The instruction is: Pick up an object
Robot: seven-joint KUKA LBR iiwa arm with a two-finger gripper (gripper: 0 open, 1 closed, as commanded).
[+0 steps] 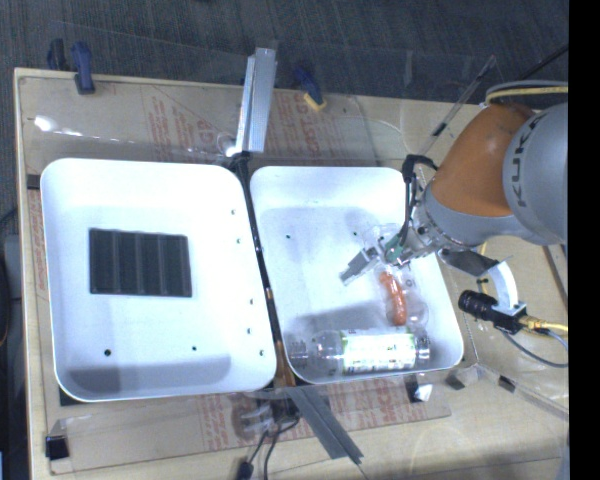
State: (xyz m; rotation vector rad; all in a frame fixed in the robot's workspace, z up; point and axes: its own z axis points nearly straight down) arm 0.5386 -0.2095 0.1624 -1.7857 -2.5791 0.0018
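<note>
Two bins are set mid-frame: left bin (70, 268) carries only a dark ribbed pad (140, 262), right bin (300, 193) carries the pickable items. A clear bottle (365, 352) with a green-and-white label is laid along the right bin's lower wall, long axis roughly left-right, cap end apparently at the lower left. An orange tube (395, 298) is seen just above the bottle's right end, long axis near vertical in the frame, slightly tilted. The arm (500, 168) is brought in from the right edge, wrist angled down and left over the right bin's right-centre. The gripper (375, 255) is placed just above the tube's upper end; the tube lies immediately below and slightly right of the fingers, so it is judged the nearer target, the bottle further down-frame. Finger state cannot be told: the tip area is a blur of grey metal and glare, and nothing is seen held.
</note>
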